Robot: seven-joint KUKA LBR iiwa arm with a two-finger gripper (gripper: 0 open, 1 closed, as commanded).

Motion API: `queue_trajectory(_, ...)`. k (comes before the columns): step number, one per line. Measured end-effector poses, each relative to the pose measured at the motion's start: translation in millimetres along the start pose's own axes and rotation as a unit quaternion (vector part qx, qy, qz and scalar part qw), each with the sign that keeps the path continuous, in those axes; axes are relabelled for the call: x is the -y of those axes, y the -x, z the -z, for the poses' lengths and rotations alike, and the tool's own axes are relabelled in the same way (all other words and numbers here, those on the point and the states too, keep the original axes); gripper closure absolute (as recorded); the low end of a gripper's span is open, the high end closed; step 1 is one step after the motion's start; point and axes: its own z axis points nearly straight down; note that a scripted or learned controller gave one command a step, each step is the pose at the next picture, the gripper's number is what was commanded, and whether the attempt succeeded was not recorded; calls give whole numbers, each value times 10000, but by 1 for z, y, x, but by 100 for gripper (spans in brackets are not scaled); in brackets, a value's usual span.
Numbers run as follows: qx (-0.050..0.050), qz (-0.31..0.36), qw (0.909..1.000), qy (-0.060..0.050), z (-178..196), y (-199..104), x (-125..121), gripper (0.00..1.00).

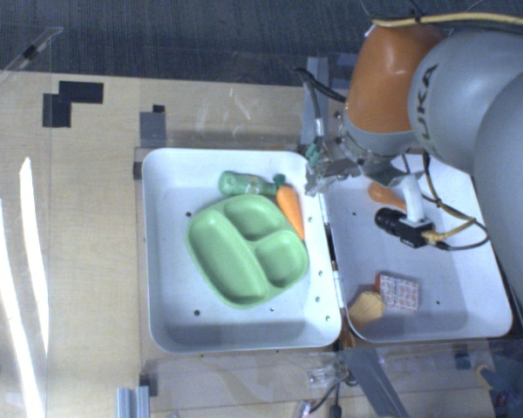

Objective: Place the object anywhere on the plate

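The gripper (324,171) is hanging over the seam between the two white bins, near their far edge, and its fingers are too blurred and too tangled with cabling for me to tell whether they are apart or together, so I am not claiming a hold on anything. Just below and to the left of it, the carrot (289,210) is lying in the left bin (166,320), its green top pointing toward the far wall and its orange body running along the right rim of the green divided plate (248,251) — it seems to be touching or leaning on that rim rather than resting in a compartment. Judging the carrot to be the object, the step in hand is getting it properly onto the plate: a good approach would be coming down across its narrow width, lifting clear of the rim, and letting go over the nearest compartment. A pale green bottle-like item (241,183) is lying just beyond the plate's far edge, close to the carrot's top, and could be nudged by a careless descent. The ridge between the bins is also crowding the carrot's right side. In the right bin (488,320) an orange piece (385,193), a patterned square block (398,293) and a tan brush-like lump (366,306) are sitting well apart.
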Motion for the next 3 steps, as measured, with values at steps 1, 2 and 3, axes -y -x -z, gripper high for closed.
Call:
queue_trajectory(1,1,21,10000,-53,-20,41,-3,100)
queue_trajectory(2,-2,251,9997,-43,8,7,-12,100)
queue_trajectory(3,0,142,9999,-52,-24,70,-16,100)
